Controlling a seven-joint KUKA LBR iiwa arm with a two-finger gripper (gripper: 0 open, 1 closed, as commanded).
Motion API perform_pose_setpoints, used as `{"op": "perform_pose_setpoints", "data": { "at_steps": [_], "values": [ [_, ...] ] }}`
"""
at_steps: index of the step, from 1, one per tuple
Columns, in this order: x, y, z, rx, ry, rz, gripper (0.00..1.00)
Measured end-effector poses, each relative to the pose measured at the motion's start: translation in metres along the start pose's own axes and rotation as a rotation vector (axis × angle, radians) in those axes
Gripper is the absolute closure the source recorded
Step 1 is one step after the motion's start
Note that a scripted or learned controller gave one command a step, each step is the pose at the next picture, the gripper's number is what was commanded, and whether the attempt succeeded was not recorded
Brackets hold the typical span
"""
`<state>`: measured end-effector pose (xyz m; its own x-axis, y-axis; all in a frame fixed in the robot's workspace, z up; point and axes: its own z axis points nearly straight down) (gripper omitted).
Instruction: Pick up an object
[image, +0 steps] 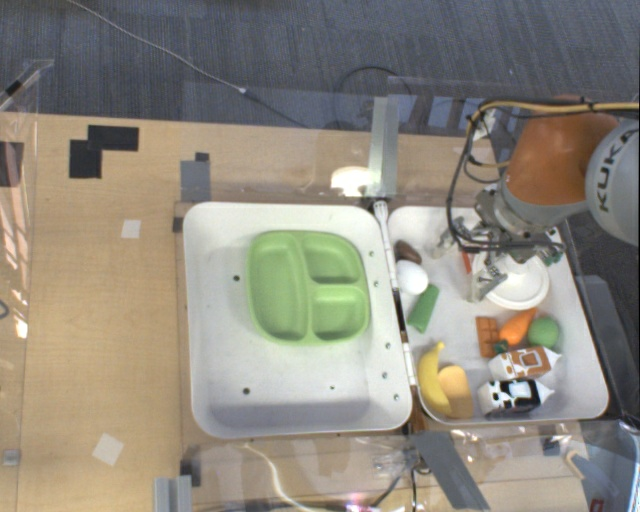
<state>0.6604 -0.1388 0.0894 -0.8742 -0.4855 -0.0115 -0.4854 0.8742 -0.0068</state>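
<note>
The robot's two-finger claw (490, 285) hangs low over a round white plastic dish (525, 289) in the right white bin (590, 345); whether it is clenched cannot be told. Just below the dish lie an orange toy carrot (517, 326) and green ball (544, 332). The approach step seems underway; next comes lowering and closing on one item.

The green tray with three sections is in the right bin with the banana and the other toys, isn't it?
Not quite. The camera view shows the green tray lying in the left bin. The banana and the other toys are in the right bin.
</note>
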Motion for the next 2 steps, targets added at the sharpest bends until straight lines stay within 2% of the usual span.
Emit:
{"op": "perform_pose_setpoints", "data": {
  "at_steps": [1, 2],
  "values": [
    [-0.0132, -0.0012, -0.0003, 0.0, -0.002, 0.071, 0.0],
    [-0.0118, -0.0006, 0.0013, -0.004, 0.004, 0.222, 0.0]
  ]
}}
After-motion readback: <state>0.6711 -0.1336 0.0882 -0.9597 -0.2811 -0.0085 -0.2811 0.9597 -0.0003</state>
